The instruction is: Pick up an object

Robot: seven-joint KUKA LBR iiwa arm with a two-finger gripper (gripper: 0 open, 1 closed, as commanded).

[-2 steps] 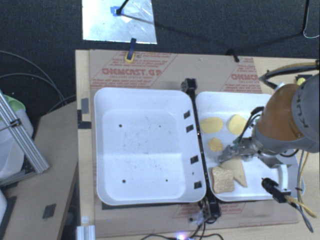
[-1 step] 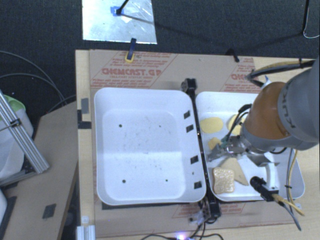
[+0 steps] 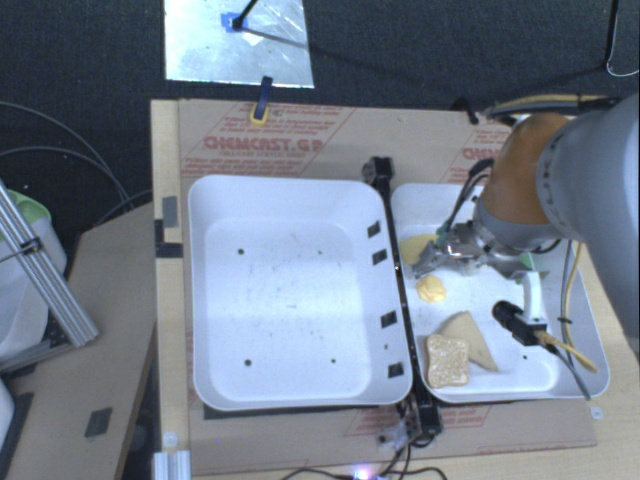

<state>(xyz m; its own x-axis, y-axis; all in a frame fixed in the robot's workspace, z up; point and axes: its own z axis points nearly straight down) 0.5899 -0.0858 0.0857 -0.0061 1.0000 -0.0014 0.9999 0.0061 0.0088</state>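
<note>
- Claw [image 3: 437, 256] hangs over the right bin [image 3: 520, 373], near that bin's left wall. Spread or pressed together: can't tell from this angle. Nothing seen pinched.
- Nearest pick, prob. the target: small yellow lump [image 3: 432, 289], just below the claw in the view. It looks close but apart. It's roundish w/ no real long axis, so approach angle shouldn't matter much.
- Pale yellow piece [image 3: 411, 246] is just left of the claw, partly hidden by it; touching or not, can't tell.
- Tan wedge [image 3: 474, 330] lies further below and a bit right of the claw, long axis slanting upper-left to lower-right. A rough square [image 3: 447, 361] touches its lower-left side, farthest from the claw.
- Room: the black strip [image 3: 396, 268] between the bins is close on the claw's left, so little slack there. There's bare floor right of the lump.
- Left bin [image 3: 290, 298] is well apart to the left.
</note>
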